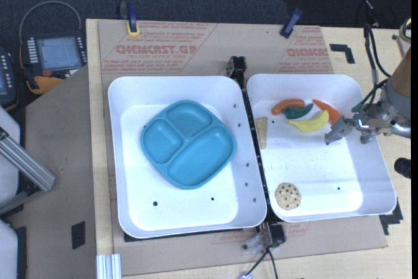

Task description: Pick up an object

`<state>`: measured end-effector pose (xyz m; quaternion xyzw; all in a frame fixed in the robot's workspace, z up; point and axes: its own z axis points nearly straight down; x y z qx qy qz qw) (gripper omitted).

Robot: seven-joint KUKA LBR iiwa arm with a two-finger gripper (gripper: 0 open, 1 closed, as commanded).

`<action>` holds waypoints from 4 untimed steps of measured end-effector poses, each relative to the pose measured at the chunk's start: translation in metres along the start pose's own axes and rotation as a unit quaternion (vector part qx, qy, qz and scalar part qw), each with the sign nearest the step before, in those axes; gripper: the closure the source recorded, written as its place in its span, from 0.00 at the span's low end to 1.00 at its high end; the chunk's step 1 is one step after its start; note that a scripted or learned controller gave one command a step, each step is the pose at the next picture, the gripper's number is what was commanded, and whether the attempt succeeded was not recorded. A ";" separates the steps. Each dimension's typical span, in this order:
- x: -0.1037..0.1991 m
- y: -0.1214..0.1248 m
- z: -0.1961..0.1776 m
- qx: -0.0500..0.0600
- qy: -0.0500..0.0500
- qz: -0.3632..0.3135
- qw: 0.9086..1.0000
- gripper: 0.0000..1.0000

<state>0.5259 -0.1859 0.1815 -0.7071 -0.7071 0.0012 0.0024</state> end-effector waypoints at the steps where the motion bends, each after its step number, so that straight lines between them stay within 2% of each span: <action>1: -0.010 0.000 0.055 0.001 0.000 0.001 1.000 0.00; 2: -0.009 -0.001 0.100 -0.001 0.000 0.001 1.000 0.00; 3: -0.010 0.001 0.087 -0.003 -0.001 0.000 1.000 1.00; 4: -0.010 0.010 0.027 -0.006 -0.002 -0.001 1.000 1.00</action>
